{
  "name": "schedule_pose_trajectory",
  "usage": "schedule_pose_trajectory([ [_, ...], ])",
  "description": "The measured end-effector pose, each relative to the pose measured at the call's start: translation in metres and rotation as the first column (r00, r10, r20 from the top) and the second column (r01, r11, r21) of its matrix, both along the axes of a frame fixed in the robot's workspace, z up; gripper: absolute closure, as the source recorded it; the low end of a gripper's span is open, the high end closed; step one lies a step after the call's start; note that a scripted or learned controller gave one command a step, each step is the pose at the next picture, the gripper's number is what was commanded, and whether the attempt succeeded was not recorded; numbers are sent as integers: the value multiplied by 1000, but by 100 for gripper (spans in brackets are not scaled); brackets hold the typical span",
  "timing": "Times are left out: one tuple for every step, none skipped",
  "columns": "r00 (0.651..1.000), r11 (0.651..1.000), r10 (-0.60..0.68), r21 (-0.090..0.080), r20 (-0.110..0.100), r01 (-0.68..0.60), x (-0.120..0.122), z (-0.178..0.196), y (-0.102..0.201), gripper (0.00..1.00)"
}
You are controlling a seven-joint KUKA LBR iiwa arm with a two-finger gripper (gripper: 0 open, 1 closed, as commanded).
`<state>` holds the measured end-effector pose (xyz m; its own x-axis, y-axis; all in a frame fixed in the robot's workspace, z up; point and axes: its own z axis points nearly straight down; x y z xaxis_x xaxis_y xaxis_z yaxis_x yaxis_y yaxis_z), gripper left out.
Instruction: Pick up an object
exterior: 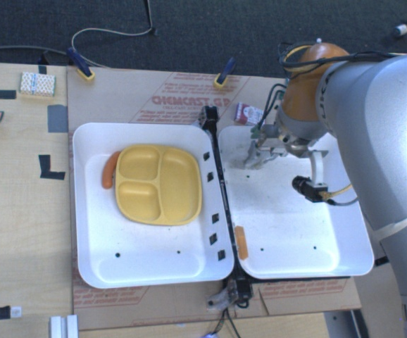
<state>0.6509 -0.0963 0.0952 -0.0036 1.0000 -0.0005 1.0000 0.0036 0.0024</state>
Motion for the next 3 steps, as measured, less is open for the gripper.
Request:
schedule_pose_trajectory([
  [1000,1000,0,-1,0,0,0,0,0,0],
  [1000,1000,1,0,-1,-1,0,9,1,100],
  [1000,1000,1,-1,-1,-1,0,9,0,0],
])
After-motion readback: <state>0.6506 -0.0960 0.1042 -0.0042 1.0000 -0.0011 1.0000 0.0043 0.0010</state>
